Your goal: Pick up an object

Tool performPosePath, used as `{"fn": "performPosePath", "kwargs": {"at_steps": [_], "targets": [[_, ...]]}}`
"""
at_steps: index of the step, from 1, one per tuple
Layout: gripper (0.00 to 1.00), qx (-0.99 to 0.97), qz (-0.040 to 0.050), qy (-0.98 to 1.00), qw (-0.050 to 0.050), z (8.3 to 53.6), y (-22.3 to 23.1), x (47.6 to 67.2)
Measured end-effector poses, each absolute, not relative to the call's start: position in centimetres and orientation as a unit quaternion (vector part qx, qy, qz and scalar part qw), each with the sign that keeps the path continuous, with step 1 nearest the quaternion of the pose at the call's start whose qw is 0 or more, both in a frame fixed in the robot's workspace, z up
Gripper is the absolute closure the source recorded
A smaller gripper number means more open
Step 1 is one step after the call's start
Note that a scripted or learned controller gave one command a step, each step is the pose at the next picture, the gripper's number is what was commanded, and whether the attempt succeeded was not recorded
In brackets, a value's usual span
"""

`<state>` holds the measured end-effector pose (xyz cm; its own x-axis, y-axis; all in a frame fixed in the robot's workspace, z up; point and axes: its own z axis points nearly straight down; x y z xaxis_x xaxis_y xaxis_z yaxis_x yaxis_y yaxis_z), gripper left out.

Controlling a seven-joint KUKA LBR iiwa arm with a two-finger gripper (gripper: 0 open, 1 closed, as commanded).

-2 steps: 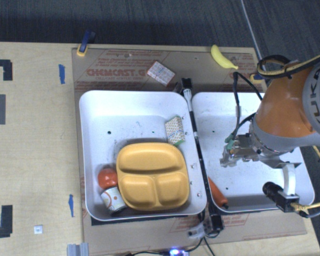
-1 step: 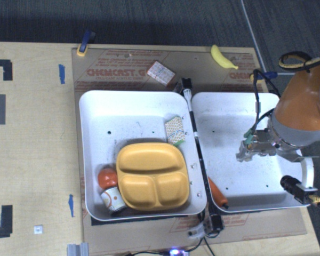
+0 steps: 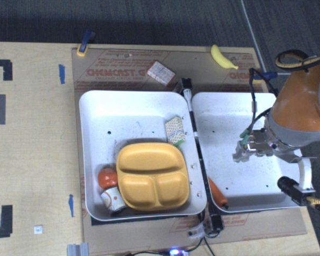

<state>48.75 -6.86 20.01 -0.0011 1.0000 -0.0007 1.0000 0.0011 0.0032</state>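
Nearest you, a yellow sectioned tray (image 3: 152,175) fills the left bin (image 3: 93,111), well left of your gripper (image 3: 244,148), which hovers above the right bin (image 3: 224,111); you cannot tell how its jaws stand. Beyond, a banana (image 3: 223,57) lies on cardboard.

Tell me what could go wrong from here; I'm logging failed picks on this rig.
1. The gripper hangs over a bare part of the right bin, so closing here would likely grab nothing.
2. The carrot lies against that bin's near-left wall, which may block a finger.
3. In the left bin, the yellow tray looks too wide to grasp and crowds the tomato and cup.
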Motion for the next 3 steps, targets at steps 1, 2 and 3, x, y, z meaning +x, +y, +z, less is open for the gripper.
{"fn": "performPosePath", "kwargs": {"at_steps": [1, 2, 3], "targets": [[1.00, 0.707, 0.0020, 0.708, 0.003, 21.0, -6.9, 48.9], [1.00, 0.707, 0.0004, 0.707, 0.000, 21.1, -6.4, 48.0], [1.00, 0.707, 0.0016, 0.708, 0.002, 22.2, -6.4, 48.2]]}}
